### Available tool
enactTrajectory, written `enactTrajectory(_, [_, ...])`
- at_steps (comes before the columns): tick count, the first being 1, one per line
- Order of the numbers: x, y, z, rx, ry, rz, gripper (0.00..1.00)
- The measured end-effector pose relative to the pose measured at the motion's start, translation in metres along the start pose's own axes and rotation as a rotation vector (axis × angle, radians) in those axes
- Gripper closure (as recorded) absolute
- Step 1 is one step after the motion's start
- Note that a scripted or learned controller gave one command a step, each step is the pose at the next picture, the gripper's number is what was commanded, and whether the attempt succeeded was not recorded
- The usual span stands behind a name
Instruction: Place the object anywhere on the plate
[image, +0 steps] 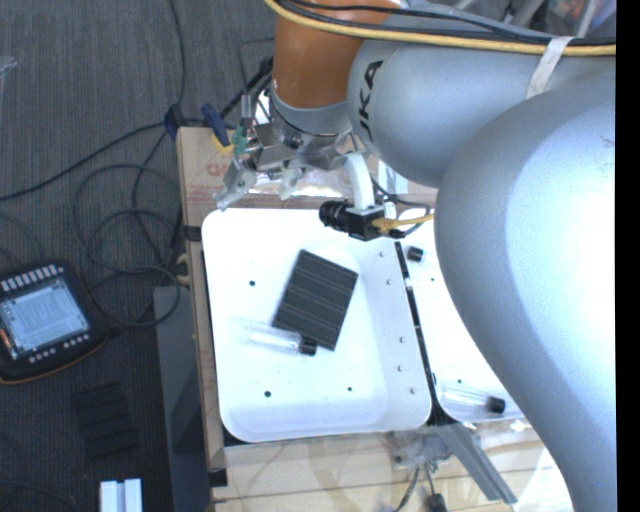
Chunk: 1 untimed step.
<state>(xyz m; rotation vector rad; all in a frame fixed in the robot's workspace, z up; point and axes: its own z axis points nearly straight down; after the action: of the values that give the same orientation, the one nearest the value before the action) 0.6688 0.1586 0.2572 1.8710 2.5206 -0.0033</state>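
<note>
A black ribbed rectangular plate (317, 297) lies tilted in the middle of the left white bin (240, 400). A clear tube with a black cap (275, 339) lies on the bin floor just off the plate's near left corner, its cap touching or almost touching the plate. My gripper (262, 178) hangs over the far edge of the left bin, well behind the plate and the tube. Nothing shows in it.
A second clear tube with a black cap (472, 402) lies at the near end of the right bin (440, 330), partly under my arm. A small black piece (414, 255) sits at that bin's far left. A teach pendant (40, 318) lies on the floor to the left.
</note>
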Motion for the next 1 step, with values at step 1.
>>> enactTrajectory(1, [0.0641, 0.0177, 0.0477, 0.004, 0.002, 0.004, 0.0])
